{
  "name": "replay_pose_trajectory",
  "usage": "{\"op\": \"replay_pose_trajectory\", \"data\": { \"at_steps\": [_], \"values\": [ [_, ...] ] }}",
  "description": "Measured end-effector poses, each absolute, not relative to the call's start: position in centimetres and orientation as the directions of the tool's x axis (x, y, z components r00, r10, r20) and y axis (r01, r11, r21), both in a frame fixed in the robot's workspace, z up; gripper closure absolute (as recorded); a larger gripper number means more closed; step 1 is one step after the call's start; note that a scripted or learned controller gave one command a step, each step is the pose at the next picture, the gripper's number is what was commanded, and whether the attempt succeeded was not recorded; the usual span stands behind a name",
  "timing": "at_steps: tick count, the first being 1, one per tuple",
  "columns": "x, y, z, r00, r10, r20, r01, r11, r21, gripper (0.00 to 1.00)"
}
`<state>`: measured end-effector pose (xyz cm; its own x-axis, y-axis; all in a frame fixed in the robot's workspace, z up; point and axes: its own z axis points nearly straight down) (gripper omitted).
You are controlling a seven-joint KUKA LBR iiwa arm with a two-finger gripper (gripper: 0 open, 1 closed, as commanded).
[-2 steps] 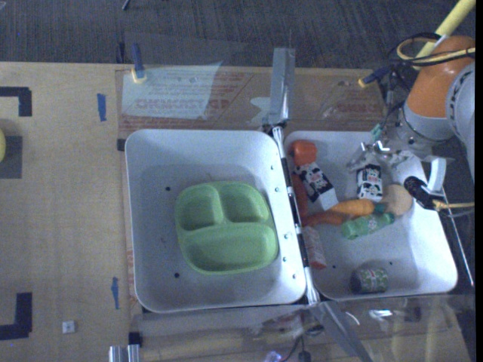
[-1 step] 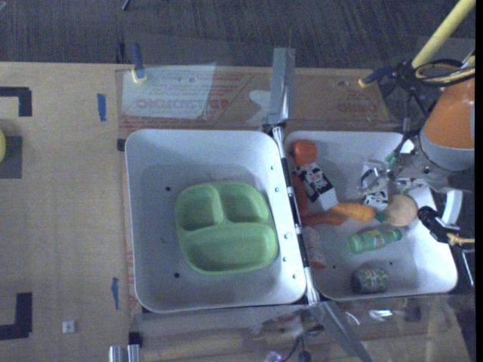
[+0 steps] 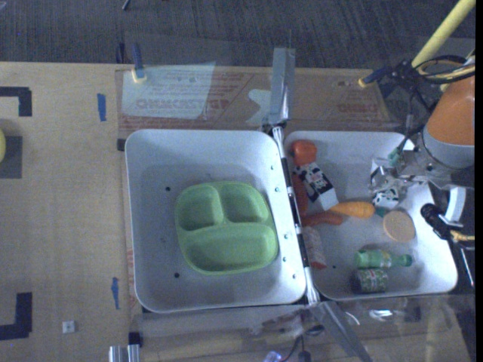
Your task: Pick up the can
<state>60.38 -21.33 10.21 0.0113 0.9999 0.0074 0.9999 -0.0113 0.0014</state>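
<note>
The can (image 3: 370, 280), dark green with a patterned label, lies on its side near the front wall of the right bin (image 3: 441, 277). Just behind it lies a green bottle (image 3: 383, 259). My gripper (image 3: 389, 178) hangs over the back right part of that bin, well behind the can and apart from it. It sits close above a small black-and-white item (image 3: 386, 198). The orange band of the arm (image 3: 453, 111) is at the right edge.
The right bin also holds a red-capped bottle (image 3: 305, 154), a black-and-white carton (image 3: 318, 186), an orange carrot (image 3: 353, 210), a tan round disc (image 3: 398, 226) and a wrapped bar (image 3: 313, 248). A green divided plate (image 3: 225, 227) lies in the left bin (image 3: 151, 202).
</note>
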Motion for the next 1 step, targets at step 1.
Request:
{"op": "replay_pose_trajectory", "data": {
  "at_steps": [1],
  "values": [
    [59.58, -17.71, 20.66, 0.144, 0.99, 0.0, 0.99, -0.144, -0.003, 1.0]
  ]
}}
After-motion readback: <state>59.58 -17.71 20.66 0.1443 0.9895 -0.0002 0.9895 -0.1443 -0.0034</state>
